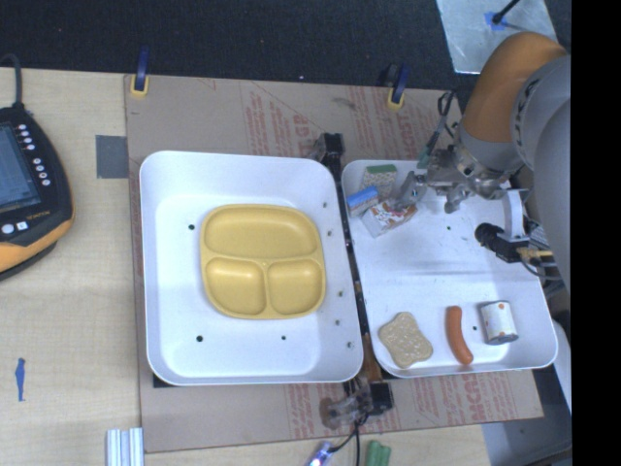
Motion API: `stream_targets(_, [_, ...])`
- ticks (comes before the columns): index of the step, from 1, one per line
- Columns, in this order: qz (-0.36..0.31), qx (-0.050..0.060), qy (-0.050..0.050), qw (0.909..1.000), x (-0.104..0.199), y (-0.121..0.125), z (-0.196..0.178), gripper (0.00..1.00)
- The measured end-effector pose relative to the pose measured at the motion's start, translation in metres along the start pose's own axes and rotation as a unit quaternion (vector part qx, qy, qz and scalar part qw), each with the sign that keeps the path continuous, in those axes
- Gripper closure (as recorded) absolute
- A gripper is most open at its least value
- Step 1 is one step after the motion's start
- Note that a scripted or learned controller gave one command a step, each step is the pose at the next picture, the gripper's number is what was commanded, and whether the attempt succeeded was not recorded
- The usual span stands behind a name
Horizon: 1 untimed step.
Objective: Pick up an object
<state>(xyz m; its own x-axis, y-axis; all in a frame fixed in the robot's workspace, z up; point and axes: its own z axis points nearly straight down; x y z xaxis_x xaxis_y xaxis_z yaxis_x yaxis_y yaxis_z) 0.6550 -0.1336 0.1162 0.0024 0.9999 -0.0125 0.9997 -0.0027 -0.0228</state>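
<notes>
Two white bins: the left bin [165, 260] holds one yellow divided plate [262, 260]. The right bin [437, 260] holds the rest. The gripper [427, 184] hovers at its far side over one crumpled packet [391, 212]; finger state cannot be told. Nothing lifted; the pick remains. Near edge: one cracker [405, 339], one sausage [457, 334], one small can [497, 321].
</notes>
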Motion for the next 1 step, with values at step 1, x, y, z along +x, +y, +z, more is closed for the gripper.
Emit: stream_targets(1, [-0.004,-0.009,0.006,0.9999,0.0022,-0.0859,0.0269,0.00])
